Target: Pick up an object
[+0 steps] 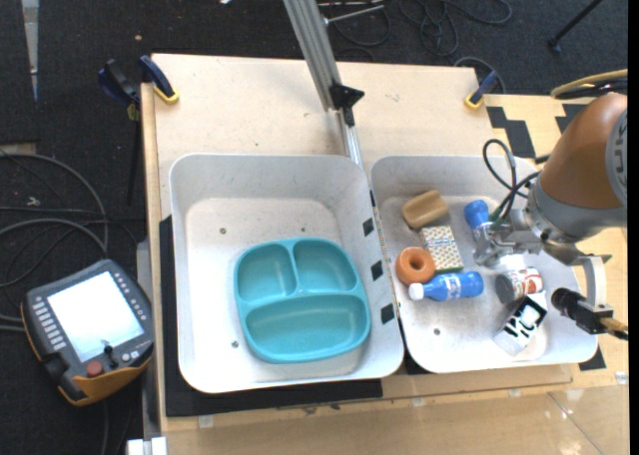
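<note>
Looming closest to you, the arm's orange band [597, 149] and grey wrist hang over the right bin [469, 358], and the gripper [491, 241] sits low beneath them, toward that bin's far right side. You cannot tell whether the jaws are spread or pressed together; the wrist body hides them from this angle, and nothing shows pinched between them.

Working outward: a blue cup-like object [476, 214] lies just beside the gripper on its far side, and a white container with a red label [519, 273] lies just beside it on the near side. A blue bottle with a white cap [449, 287] lies on its side a little further left, next to a patterned packet [440, 246] and an orange doughnut [415, 265]. A tan sponge-like block [424, 209] sits beyond those, and a black-and-white box [522, 323] rests near the front rim.

Over in the left bin [200, 243], a teal divided plate [300, 298] lies flat, well apart from the action.

By my reading, you're at the descent or the grasp: every object looks to be resting in a bin, so the pick itself remains to be done.
</note>
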Tool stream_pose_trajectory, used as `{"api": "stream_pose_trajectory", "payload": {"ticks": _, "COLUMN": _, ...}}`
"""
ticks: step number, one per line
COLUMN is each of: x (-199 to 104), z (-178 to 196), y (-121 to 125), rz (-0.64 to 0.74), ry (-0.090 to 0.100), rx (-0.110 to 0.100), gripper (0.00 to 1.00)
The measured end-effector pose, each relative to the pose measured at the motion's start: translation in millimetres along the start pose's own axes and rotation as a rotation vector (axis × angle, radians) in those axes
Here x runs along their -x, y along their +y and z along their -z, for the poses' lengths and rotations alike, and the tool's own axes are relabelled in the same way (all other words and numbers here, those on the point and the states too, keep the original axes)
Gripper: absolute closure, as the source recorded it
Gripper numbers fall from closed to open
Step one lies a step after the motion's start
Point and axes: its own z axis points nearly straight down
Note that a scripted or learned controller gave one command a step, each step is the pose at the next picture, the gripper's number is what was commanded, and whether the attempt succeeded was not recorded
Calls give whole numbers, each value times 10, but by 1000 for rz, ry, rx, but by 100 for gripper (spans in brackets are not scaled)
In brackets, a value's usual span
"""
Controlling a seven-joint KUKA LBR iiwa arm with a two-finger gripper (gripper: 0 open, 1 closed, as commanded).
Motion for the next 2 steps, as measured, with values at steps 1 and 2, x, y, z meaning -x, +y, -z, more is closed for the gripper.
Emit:
{"api": "stream_pose_trajectory", "payload": {"ticks": 1, "x": 65, "z": 498, "y": 101, "rz": 0, "ry": 2, "rx": -14, "gripper": 100}}
{"api": "stream_pose_trajectory", "payload": {"ticks": 2, "x": 69, "z": 1032, "y": 128, "rz": 1, "ry": 2, "rx": -12, "gripper": 100}}
